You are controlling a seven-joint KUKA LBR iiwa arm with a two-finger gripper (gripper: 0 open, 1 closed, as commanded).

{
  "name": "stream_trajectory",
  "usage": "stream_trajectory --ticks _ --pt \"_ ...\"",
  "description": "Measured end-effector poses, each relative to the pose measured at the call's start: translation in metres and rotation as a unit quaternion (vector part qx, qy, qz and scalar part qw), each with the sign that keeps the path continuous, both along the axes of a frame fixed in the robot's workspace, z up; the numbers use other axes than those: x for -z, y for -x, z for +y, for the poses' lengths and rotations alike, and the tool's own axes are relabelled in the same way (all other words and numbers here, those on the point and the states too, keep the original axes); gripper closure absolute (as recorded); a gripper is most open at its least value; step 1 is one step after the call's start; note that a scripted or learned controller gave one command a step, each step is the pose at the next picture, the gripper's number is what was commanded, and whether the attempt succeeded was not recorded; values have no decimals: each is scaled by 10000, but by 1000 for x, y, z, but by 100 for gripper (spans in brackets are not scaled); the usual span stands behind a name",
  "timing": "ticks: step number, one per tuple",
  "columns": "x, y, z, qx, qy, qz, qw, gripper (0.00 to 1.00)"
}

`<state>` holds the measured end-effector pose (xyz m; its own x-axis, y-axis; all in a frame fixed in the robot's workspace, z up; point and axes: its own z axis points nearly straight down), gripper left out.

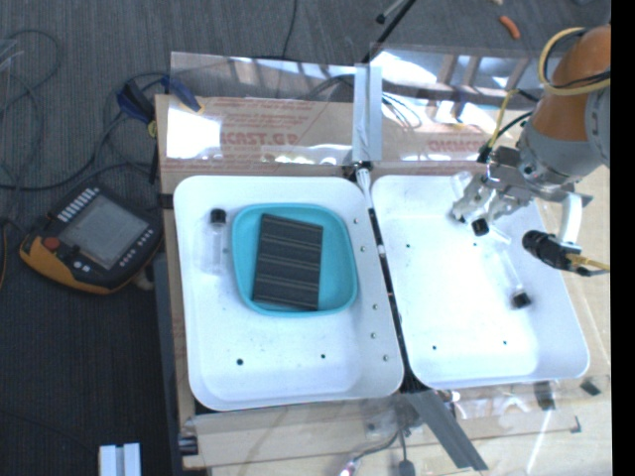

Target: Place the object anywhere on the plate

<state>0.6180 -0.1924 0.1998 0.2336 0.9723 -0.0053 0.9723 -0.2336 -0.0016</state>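
I see the dark ribbed block point(289, 261) lying flat on the teal plate point(241, 266); it looks stiff and light, best grasped across its long edges. The gripper point(474, 213) hangs over the right bin point(556, 350), and whether it is open I cannot tell.

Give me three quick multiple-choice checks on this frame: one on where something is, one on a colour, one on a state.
1. Where is the plate?
A. In the left bin
B. In the right bin
C. On the floor

2. What colour is the plate?
A. Red
B. Light blue
C. Yellow

3. How does the dark ribbed object lie?
A. Flat on the plate
B. Between the hand's fingers
C. In the right bin

Key:
1 A: the plate sits inside the left bin.
2 B: its rim reads light blue against the white bin.
3 A: it lies flat on the plate, while the hand is over the right bin.
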Motion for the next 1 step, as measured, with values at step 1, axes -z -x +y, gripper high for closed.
stream_trajectory --ticks 1 --pt "0 0 0 0 0 -2 10000 0"
